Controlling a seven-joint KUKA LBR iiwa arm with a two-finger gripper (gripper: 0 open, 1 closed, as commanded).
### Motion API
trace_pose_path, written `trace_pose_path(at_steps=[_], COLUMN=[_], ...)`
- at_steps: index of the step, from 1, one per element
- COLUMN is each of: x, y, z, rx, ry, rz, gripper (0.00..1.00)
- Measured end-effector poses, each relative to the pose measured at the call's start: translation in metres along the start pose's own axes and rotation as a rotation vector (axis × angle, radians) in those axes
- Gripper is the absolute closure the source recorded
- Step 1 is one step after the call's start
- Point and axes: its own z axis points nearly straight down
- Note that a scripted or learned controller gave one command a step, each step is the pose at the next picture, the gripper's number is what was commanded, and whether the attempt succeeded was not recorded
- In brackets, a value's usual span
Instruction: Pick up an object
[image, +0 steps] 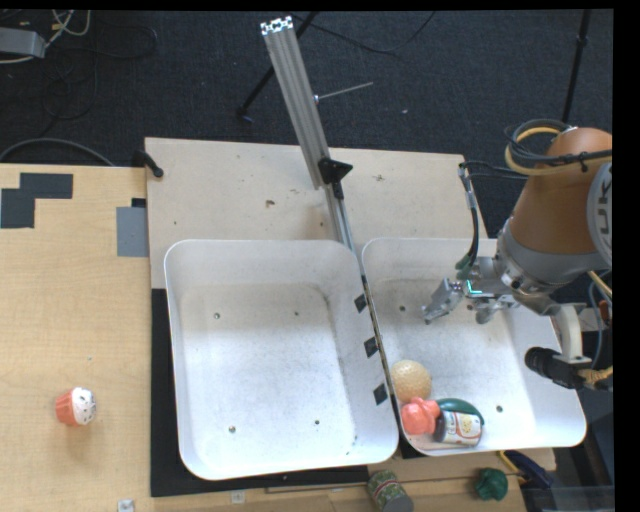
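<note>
Item: single pick, status not begun as far as you can judge. Your grey arm with the orange band reaches in from the right and hangs its two-finger gripper (458, 303) over the upper middle of the right-hand shallow white plastic bin (560, 432), above bare floor. The jaws stand somewhat apart, with nothing between them; you have no object in hold. Candidate stock, right bin, near corner: one round tan ball (411, 379) close to the dividing wall; one small red-orange plastic toy (420, 416) just beside and below it; one dark green bottle with a pale label (460, 423), lying on its side and touching the red toy. All three rest on the bin floor, well apart from the gripper. The left-hand shallow white plastic bin (200, 262) carries no candidates that you can see. Outstanding, in your judgement: travel toward the near corner, descent, closure on one piece, and lift clear of the bin.
</note>
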Motion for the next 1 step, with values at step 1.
trace_pose_path(at_steps=[1], x=[-0.0014], y=[0.0007], z=[-0.002], rx=[-0.005], ry=[-0.001], rz=[0.003], gripper=[0.0])
